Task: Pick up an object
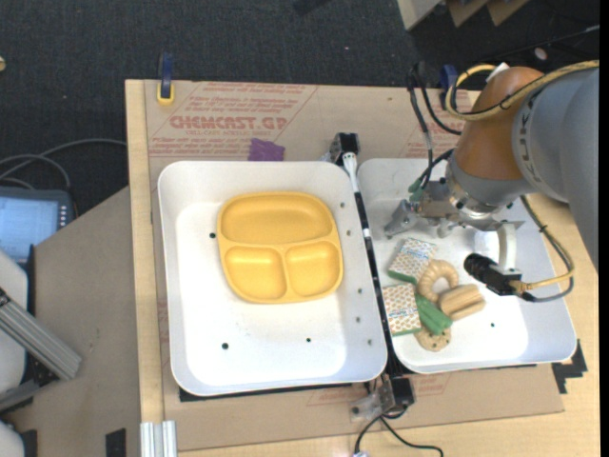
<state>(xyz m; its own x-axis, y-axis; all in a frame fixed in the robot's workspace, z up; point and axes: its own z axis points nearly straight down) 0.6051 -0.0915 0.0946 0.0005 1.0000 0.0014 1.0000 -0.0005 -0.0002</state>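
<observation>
The grey arm stands highest toward the camera, coming in from the right and bending down over the right bin, its orange band just above the wrist. Below it the gripper hangs low over the far left part of that bin, pointing down and leftward; from this angle I cannot tell whether it is spread or closed.

Just beneath and near the gripper lies a patterned packet. Next to it sit a tan ring and a tan oblong block, touching each other. A second patterned packet lies by the bin's left wall, with a green piece and a tan disc beside it.

In the left bin rests a yellow divided plate, well apart from the gripper. Both bins stand on the cardboard-covered tabletop, where a purple scrap lies beyond the left bin.
</observation>
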